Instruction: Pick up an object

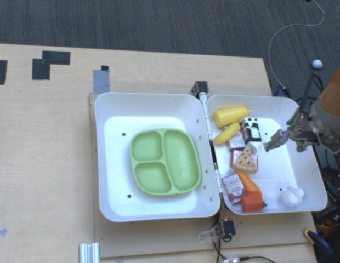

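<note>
The gripper [275, 141] hovers over the right bin [308, 171] (grasp impossible to tell); toy food [245, 160] lies left; green plate [165, 161] fills the left bin [112, 163].

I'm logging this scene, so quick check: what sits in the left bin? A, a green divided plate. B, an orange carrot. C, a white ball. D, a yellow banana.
A: the green divided plate lies alone in the left bin, while the banana, carrot and white ball are all in the right bin.
</note>
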`<state>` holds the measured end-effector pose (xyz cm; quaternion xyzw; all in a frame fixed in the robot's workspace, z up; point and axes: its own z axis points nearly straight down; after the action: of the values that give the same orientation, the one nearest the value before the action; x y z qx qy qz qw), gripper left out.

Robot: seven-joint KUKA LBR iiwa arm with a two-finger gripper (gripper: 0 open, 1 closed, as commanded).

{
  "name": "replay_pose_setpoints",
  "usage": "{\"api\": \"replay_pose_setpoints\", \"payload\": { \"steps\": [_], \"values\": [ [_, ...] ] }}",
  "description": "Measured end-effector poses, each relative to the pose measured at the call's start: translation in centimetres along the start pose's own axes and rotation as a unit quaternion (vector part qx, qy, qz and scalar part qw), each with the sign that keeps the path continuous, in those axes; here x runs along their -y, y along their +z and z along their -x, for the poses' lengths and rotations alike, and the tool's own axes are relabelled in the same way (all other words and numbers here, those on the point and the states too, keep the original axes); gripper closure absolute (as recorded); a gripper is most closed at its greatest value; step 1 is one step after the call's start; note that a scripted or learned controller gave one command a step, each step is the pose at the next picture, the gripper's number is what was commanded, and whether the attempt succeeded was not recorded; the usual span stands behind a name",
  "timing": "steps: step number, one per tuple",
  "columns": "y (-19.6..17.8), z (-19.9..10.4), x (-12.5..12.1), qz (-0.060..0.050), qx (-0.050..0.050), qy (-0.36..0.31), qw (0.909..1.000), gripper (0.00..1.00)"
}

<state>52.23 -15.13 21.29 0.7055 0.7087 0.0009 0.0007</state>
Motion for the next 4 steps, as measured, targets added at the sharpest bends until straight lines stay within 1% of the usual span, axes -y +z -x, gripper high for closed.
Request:
{"api": "replay_pose_setpoints", "payload": {
  "steps": [1,2,3,4],
  "values": [
    [11.5,-1.2,-3.7,0.001,0.0,0.001,1.0,0.0],
    [12.6,-5.7,3.3,0.004,0.001,0.001,1.0,0.0],
    [11.5,-5.8,3.0,0.007,0.001,0.001,1.0,1.0],
    [2.8,-14.4,-3.6,0.001,-0.001,0.0,1.0,1.0]
  ]
}}
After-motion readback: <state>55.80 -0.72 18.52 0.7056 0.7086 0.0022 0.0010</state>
